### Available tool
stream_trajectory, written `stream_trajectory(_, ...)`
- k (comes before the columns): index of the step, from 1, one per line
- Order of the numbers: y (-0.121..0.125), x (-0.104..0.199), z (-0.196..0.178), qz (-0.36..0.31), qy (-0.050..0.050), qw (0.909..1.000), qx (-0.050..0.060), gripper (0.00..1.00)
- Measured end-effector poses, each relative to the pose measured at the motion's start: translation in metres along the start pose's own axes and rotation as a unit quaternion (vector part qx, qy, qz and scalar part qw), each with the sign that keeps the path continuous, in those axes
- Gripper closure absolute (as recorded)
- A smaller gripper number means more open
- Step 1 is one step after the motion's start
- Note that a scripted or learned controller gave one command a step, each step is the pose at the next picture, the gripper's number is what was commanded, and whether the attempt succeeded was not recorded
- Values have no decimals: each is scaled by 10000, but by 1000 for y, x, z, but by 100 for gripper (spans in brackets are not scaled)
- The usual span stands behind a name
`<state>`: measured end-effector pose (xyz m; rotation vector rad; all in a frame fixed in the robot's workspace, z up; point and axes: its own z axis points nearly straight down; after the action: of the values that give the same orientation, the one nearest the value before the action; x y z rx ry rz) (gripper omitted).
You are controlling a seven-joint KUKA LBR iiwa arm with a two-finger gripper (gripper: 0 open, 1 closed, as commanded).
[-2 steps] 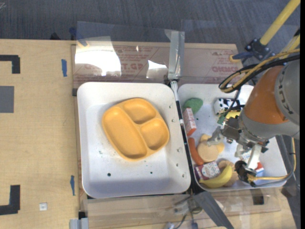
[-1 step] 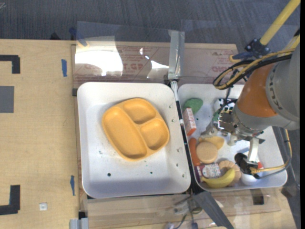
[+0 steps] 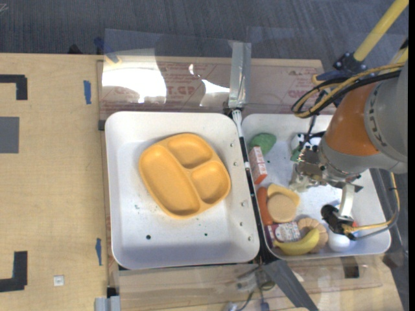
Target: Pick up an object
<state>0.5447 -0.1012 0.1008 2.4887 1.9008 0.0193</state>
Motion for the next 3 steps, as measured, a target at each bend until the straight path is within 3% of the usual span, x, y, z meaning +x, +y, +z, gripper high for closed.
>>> stream_trajectory(1, -19, 34, -84, 2244, -34, 9745, 75, 100)
stream_trajectory(2, -19, 35, -93, 2234, -43, 9747, 88, 100)
stream_trajectory(3, 45, 61, -82, 2847, -47, 9586, 80, 100)
